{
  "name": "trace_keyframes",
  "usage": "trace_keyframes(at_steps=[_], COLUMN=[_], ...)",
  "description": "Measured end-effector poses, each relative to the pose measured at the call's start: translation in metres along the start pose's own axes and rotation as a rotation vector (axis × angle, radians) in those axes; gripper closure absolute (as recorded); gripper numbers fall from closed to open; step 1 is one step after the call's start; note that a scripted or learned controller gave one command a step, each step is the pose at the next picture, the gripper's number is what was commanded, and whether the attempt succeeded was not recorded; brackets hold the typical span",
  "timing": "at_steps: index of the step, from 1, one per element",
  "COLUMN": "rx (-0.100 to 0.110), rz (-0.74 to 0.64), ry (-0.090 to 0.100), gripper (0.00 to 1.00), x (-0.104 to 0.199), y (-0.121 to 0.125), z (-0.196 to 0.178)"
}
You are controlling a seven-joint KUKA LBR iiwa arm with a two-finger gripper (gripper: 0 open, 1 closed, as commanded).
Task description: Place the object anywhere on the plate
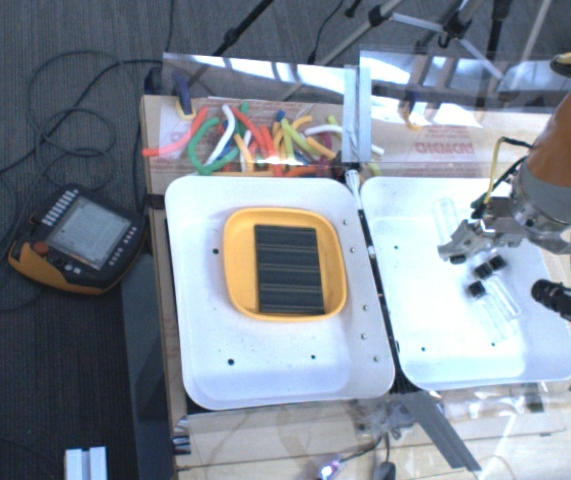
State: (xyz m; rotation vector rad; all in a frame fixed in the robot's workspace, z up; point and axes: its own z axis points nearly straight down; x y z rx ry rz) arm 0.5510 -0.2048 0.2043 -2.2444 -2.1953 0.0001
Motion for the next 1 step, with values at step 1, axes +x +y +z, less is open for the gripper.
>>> trace_keyframes(at_steps=[1], rx=[0.0], rz=[0.0], ry=[0.0], gripper=[0.0], x=[0.0], y=[0.0], z=[0.0])
